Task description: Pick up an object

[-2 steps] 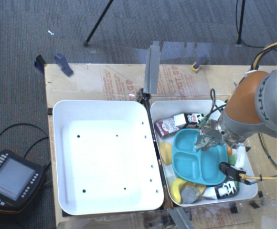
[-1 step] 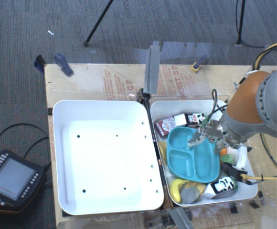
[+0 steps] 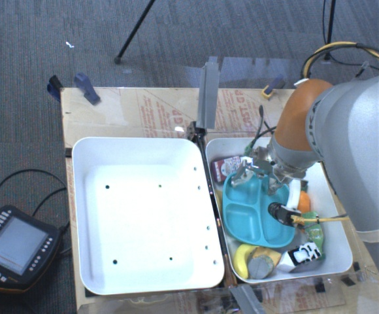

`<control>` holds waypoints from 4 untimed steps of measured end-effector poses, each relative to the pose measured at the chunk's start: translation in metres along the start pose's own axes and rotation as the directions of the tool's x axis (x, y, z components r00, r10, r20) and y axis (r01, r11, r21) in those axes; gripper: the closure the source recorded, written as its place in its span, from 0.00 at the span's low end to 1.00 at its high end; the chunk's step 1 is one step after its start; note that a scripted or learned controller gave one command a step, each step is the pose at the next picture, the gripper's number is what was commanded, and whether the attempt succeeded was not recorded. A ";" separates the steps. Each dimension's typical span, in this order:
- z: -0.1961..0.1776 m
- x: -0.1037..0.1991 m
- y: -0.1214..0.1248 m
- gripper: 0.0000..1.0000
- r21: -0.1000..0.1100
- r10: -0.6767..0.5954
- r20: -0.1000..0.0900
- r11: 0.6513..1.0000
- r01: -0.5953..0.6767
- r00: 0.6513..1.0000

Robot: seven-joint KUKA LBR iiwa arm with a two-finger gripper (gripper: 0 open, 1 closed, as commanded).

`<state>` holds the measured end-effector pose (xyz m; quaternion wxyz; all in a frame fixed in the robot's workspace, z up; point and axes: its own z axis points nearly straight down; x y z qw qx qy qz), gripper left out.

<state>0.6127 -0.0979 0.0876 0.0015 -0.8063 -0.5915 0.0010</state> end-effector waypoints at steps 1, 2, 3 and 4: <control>-0.014 -0.003 0.003 1.00 -0.006 -0.002 0.006 1.000 0.002 1.000; -0.012 -0.002 0.001 0.00 -0.001 -0.003 0.005 1.000 0.003 1.000; 0.000 -0.023 -0.043 0.00 -0.002 -0.099 -0.001 0.995 0.099 0.995; -0.014 -0.023 -0.040 1.00 -0.010 -0.096 -0.004 0.995 0.096 0.995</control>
